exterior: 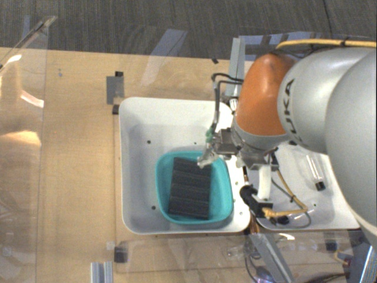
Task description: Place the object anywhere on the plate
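The dark ribbed block (190,188) lies flat on the teal plate (223,184) in the left bin (136,158). The gripper (207,158) hangs over the plate's far rim; whether it is open I cannot tell. A straight upward retreat would avoid nudging the block.

Object (190,187) on plate (164,175), plate in left bin (135,158); gripper (207,158) above plate's right rim.

A dark ridged block (190,188) lies flat on the teal plate (222,184).
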Tool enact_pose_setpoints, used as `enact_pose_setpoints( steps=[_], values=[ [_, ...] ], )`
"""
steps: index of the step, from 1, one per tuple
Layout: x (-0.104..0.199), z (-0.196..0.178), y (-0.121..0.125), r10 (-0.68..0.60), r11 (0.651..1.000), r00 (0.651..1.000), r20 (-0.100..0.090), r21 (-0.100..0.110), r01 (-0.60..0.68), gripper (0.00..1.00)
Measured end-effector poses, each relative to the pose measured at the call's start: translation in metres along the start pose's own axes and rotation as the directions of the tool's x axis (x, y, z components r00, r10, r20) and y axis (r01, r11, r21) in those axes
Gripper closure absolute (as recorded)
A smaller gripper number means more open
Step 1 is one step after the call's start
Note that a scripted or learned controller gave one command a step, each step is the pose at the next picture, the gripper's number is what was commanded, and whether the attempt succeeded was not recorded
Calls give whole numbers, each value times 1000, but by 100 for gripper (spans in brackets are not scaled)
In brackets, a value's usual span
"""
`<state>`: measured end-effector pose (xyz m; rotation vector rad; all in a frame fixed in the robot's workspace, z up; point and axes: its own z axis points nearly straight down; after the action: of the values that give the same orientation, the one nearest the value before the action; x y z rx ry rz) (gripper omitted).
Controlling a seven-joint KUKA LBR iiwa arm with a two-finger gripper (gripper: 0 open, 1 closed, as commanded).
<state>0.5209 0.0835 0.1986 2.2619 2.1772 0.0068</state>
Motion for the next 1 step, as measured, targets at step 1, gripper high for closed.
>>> enact_pose_setpoints(
  steps=[1],
  values=[
    [-25, -239, -20, -44, 999, 999, 0, -9, 44, 0]
  ],
)
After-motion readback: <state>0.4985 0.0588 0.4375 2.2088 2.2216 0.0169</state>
